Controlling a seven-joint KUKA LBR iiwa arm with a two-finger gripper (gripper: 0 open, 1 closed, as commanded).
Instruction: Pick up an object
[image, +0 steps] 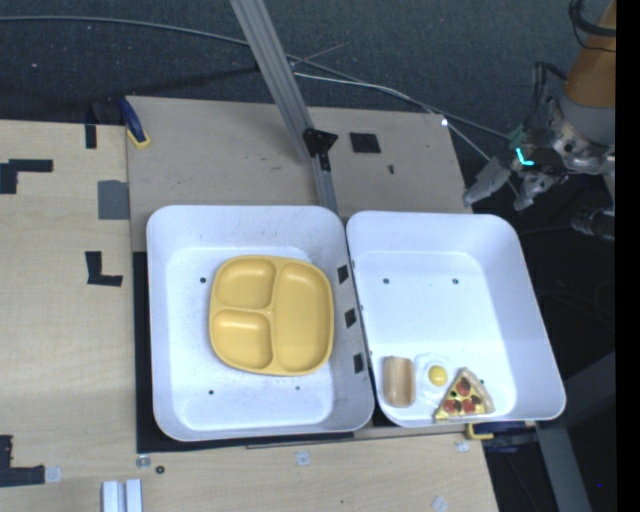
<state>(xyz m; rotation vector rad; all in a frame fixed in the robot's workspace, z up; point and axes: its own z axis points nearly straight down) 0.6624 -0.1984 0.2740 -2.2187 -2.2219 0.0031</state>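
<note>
1. Nearest the camera, along the six o'clock wall of the right bin (500, 250), lie three small toy foods in a row: one brown cylinder (398, 381), one fried egg (435, 375) and one pizza slice (464, 396).
2. The brown cylinder is at the nine o'clock end of the row, its long axis running twelve to six o'clock.
3. The fried egg is just beside it in the middle, a white patch with a yellow yolk.
4. The pizza slice is at the three o'clock end, touching or nearly touching the egg. Its point faces about twelve o'clock and its crust edge lies toward five o'clock, so its long axis runs roughly twelve to six with a slight tilt.
5. The left bin (170, 300) holds one yellow divided plate (271, 315) near its centre, with three compartments: one long one on the three o'clock side and two smaller ones on the nine o'clock side.
6. Farthest off, the gripper (510, 186) hangs beyond the right bin's one o'clock corner, outside the rim and well apart from the three foods. Its fingers (483, 185) look spread, with nothing between them.
</note>
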